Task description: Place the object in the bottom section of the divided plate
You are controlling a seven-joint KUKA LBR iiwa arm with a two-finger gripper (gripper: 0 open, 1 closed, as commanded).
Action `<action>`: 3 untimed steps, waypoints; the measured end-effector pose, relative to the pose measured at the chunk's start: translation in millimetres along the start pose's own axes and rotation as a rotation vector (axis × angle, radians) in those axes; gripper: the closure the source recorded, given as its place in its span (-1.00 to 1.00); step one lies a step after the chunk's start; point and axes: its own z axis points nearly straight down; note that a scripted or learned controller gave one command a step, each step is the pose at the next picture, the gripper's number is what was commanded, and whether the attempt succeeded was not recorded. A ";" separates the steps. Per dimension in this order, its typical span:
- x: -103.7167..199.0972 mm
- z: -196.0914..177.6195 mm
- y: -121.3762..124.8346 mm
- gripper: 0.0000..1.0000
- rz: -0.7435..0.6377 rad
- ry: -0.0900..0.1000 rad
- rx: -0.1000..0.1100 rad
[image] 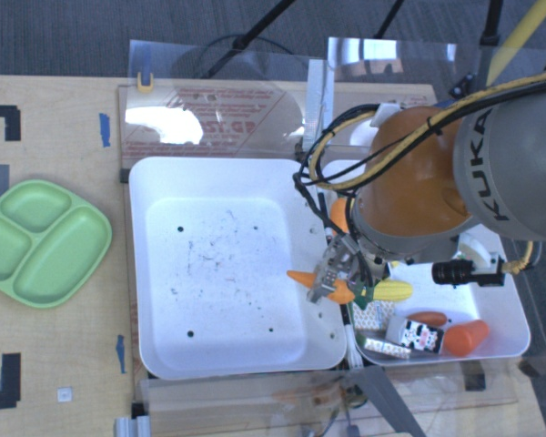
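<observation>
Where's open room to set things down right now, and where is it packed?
Free: the left bin floor left of the gripper, and all sections of the green divided plate. Crowded: the right bin, with corn and other items under the arm.

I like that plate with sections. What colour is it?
The divided plate is light green, seen in the camera view, left of the bins.

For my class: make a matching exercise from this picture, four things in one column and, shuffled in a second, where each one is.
Things:
1. divided plate
2. carrot
3. corn cob
4. left bin

Places:
A. at the gripper, over the left bin's right edge
B. in the right bin
C. on the bench, far left
D. between plate and right bin

Pairs: 1-C, 2-A, 3-B, 4-D
</observation>
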 end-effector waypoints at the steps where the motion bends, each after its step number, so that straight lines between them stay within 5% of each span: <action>1: -54.9 24.2 78.3 1.00 0.102 -0.003 -0.002; 2: -15.1 -17.1 100.2 1.00 0.270 -0.004 -0.002; 3: -83.3 -21.5 140.3 1.00 0.535 -0.004 -0.002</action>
